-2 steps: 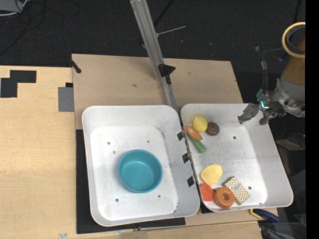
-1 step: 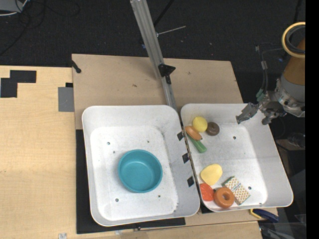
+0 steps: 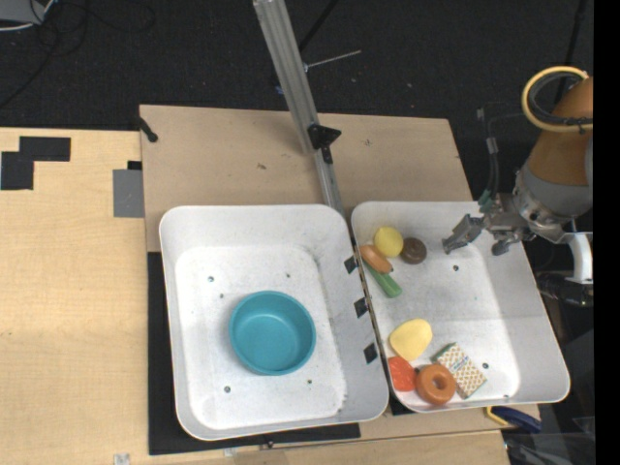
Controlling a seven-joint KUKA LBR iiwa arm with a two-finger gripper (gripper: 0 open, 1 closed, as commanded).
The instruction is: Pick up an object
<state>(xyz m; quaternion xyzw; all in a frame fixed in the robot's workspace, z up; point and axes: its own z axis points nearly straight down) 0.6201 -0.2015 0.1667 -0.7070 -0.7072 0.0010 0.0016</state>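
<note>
We see the arm [image 3: 557, 153] coming in from the right, with the gripper [image 3: 484, 232] over the upper right part of the right bin [image 3: 504, 298]. Its two fingers [image 3: 463, 237] are spread apart, nothing between them. It sits near the bin's back edge, well apart from every object.

Objects in the right bin, all along its left side:
- yellow lemon [image 3: 388, 241] near the top left, with a dark brown ball [image 3: 414, 251] just beside it on the right
- carrot [image 3: 377, 260] with a green end, lying diagonally just below the lemon, close to the bin's left wall
- pale yellow piece [image 3: 411, 338] lower down, roughly mid-left
- red piece [image 3: 401, 372] just below it, touching or nearly touching an orange ring [image 3: 435, 385]
- patterned sponge-like block [image 3: 460, 370] just right of the ring, tilted

We count the closest candidates to the gripper as the brown ball and the lemon, both to its left.

Left bin [image 3: 194, 250] holds a teal bowl [image 3: 272, 331], upright, slightly below centre.

A metal extrusion bar [image 3: 295, 90] runs diagonally from the top down to the gap between the two bins. Bins sit on a light wood bench [image 3: 68, 289].
</note>
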